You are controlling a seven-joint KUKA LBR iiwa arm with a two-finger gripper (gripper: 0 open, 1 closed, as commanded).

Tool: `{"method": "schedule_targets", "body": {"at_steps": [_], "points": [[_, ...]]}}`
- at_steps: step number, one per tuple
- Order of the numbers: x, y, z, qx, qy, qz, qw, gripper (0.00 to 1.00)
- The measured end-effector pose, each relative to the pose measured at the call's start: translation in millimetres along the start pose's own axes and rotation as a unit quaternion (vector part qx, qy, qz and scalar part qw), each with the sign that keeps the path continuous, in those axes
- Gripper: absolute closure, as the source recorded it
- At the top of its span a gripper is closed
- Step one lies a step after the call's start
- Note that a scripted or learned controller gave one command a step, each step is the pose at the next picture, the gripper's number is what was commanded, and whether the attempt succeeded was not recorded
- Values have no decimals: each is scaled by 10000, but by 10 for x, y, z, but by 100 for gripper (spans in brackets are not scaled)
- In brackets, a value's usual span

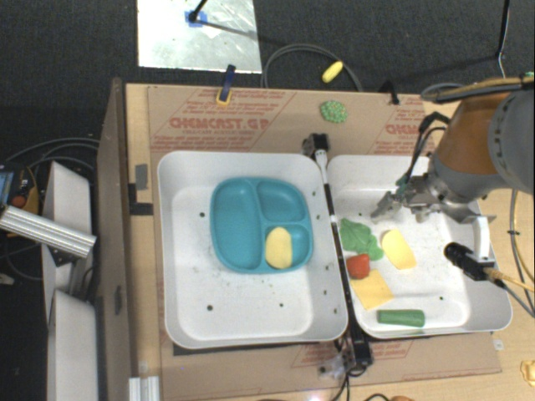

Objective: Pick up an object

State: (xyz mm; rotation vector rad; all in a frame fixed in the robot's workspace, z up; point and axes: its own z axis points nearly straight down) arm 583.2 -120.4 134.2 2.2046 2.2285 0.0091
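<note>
From the overhead camera, the hand (399, 200) hangs over the right bin (485, 307), its fingers spread and pinching nothing. The nearest thing to pick, a yellow lump (399, 250), lies just below it toward the near rim, long axis slanting down and right, beside green leaves (359, 236). The cardboard (251, 119) on the worktop reads "CHEMCAST".

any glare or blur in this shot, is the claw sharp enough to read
Camera view: lighting is even and soft, with only faint shadows under the toys in the right bin. The shiny sheet beyond the bench shows patchy glare. The teal plate and yellow lemon are crisp. The claw is small, dark and slightly smeared, so its state is unreadable.
</note>
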Motion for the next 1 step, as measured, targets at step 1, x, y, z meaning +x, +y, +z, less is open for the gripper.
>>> {"method": "schedule_targets", "body": {"at_steps": [1], "points": [[-450, -152, -1739, -51, -32, 57, 10000, 0]]}}
